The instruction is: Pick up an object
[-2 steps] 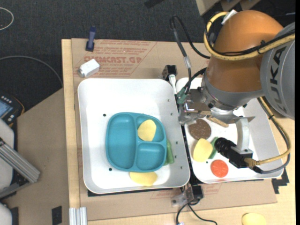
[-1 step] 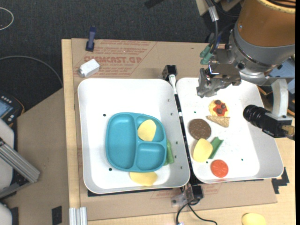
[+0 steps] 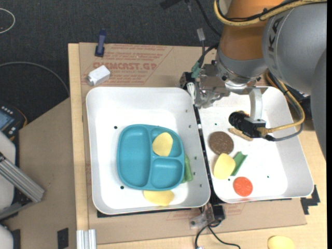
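Observation:
My gripper (image 3: 206, 93) hangs over the back of the wall between the two bins, at the far left corner of the right bin (image 3: 290, 154). In that bin, toward the front, lie a brown round disc (image 3: 221, 142), a yellow piece (image 3: 224, 166), a green strip (image 3: 239, 162) and a red-orange disc (image 3: 242, 186). The left bin (image 3: 104, 113) holds a teal divided plate (image 3: 140, 157) with a yellow piece (image 3: 163, 143) in its upper right compartment. Another yellow piece (image 3: 158, 196) lies in front of the plate. I see nothing held by the gripper.
A green sliver (image 3: 188, 170) lies between the plate and the left bin's right wall. A small white block (image 3: 98, 75) and a blue item (image 3: 100, 43) sit on the cardboard behind the left bin. The arm's bulk covers the right bin's back edge.

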`<move>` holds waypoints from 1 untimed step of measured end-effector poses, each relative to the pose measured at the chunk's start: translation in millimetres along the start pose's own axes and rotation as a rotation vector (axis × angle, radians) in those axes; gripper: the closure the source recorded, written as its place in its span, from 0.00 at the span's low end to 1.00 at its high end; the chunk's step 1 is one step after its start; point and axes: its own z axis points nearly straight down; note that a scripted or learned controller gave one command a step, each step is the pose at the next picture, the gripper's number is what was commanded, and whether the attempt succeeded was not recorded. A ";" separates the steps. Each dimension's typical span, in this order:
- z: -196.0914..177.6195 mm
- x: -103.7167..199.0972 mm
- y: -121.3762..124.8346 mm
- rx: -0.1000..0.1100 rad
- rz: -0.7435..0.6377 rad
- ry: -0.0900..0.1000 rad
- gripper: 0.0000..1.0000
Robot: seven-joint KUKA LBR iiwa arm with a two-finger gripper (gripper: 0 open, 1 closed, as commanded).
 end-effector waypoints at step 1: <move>93.2 18.6 -29.7 0.001 -0.003 0.004 1.00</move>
